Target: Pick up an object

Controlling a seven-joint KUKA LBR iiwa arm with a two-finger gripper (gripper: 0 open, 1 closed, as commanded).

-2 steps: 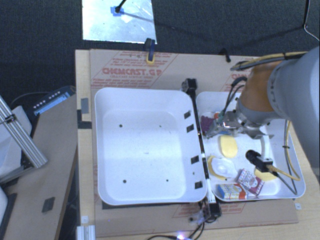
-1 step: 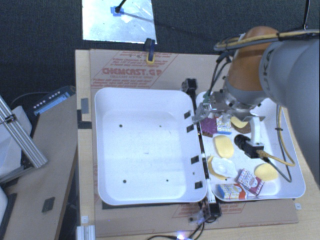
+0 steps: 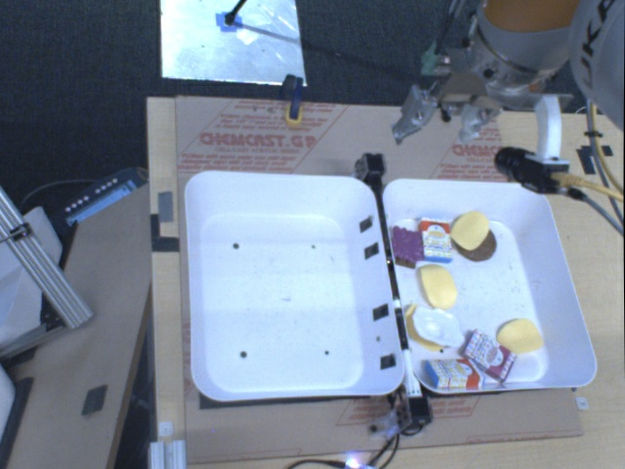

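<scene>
Hovering spread and unladen, the end effector hangs beyond the right bin, crowded with small packets.

dark carpet floor, shiny metal sheet, wooden bench.

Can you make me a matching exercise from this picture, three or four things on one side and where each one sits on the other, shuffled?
Things:
1. gripper
2. maroon packet
3. yellow piece near the right bin's front right corner
4. small carton

Places:
A. at the front edge of the right bin
B. above the bench, behind the right bin
C. against the divider side, toward the back
D. just right of a red and white wrapper

Pairs: 1-B, 2-C, 3-D, 4-A
</scene>
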